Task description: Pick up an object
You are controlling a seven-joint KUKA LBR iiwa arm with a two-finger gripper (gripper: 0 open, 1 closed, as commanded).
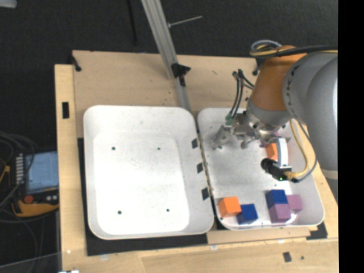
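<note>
White plastic: two shallow bins with rounded corners lie side by side on a pale wooden bench (114,78); their matte floors are lightly speckled.
Left bin (142,172): bare floor with four small dark dots.
Right bin (227,169): holds small blocks gathered along its near edge.
Orange block (230,206): a cube near the near-left corner of the right bin, touching the small blue block.
Small blue block (248,213): just right of the orange one.
Larger blue block (276,197): farther right, touching the purple blocks.
Purple blocks (285,208): two, one darker in front and one paler just behind to the right.
Orange piece (272,151): partly hidden under the wrist.
Arm (307,95): grey, smooth and rounded, with an orange band, reaching in over the far part of the right bin.
Gripper (230,136): metallic, low over the bin's far-left floor, well apart from the blocks.
Jaws: whether spread or closed, I cannot tell; nothing is seen between them.
</note>
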